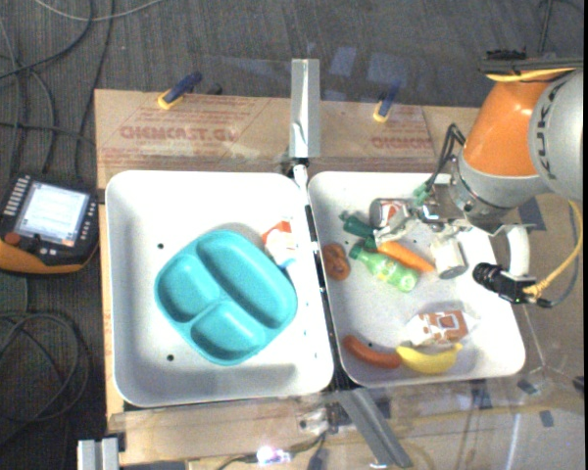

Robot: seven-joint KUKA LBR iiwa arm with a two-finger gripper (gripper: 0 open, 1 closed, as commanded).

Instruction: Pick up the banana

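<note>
Banana at right bin front edge, tool well apart

Dark grey carpet lies all round the desk, with black cables snaking across it. A cardboard sheet covers the desktop, clamped at its far edge. A pendant sits left.

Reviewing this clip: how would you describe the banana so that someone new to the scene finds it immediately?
Look in the right bin, along its near edge. The banana lies there, under a small wrapped packet. It is the only yellow curved item, next to a reddish-brown sausage.
</note>
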